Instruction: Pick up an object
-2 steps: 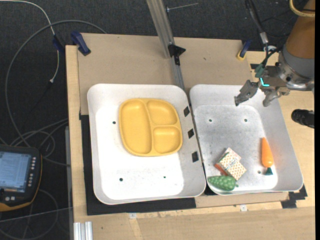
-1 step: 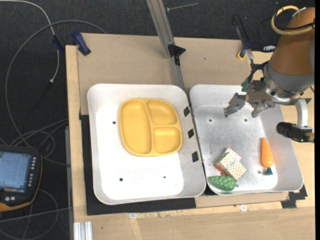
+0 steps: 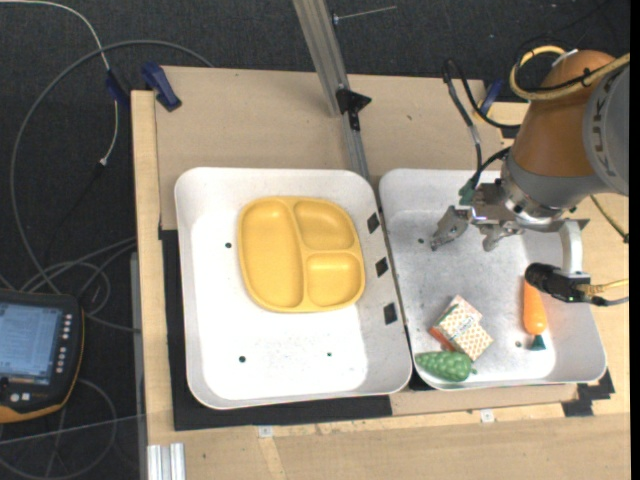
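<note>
My gripper point(image 3: 467, 235) hangs over the upper part of the right bin point(image 3: 420, 203), its two fingers spread open with nothing between them. An orange carrot point(image 3: 535, 309) lies near the bin's right side, below and to the right of the gripper. A small patterned box point(image 3: 464, 327) rests near the bin's front, and a green knobbly object point(image 3: 444, 366) sits at the front edge just below it. None of these touches the gripper.
The left bin point(image 3: 205, 298) carries a yellow divided plate point(image 3: 300, 252). A metal pole point(image 3: 325, 43) slants down to the gap between the bins. A tablet point(image 3: 35, 343) and cables lie on the floor at left.
</note>
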Available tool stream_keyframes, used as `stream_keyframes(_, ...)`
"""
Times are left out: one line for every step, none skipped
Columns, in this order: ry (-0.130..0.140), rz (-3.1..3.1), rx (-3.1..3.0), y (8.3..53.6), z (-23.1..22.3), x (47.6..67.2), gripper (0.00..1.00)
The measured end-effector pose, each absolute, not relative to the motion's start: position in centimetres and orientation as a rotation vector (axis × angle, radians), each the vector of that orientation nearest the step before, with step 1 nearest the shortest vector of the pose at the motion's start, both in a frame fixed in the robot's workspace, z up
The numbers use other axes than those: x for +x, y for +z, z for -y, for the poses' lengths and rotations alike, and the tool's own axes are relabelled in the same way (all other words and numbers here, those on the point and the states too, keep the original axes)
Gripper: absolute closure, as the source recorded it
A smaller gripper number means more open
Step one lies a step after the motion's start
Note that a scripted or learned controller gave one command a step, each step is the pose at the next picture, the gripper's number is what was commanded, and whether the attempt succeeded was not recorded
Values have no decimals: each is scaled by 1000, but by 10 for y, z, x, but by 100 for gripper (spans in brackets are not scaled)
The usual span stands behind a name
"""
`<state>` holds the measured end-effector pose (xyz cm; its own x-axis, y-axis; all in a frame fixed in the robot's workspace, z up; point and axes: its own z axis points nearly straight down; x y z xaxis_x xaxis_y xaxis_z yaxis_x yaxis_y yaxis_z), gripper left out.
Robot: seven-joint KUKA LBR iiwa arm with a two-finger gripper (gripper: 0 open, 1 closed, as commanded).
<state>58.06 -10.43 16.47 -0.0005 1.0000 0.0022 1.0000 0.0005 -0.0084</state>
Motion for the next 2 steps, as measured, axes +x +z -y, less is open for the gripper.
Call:
stream_keyframes(7, 2216, -2217, 106, 110, 585, 0)
stream_keyframes(-3, 2222, -2220, 121, 110, 587, 100)
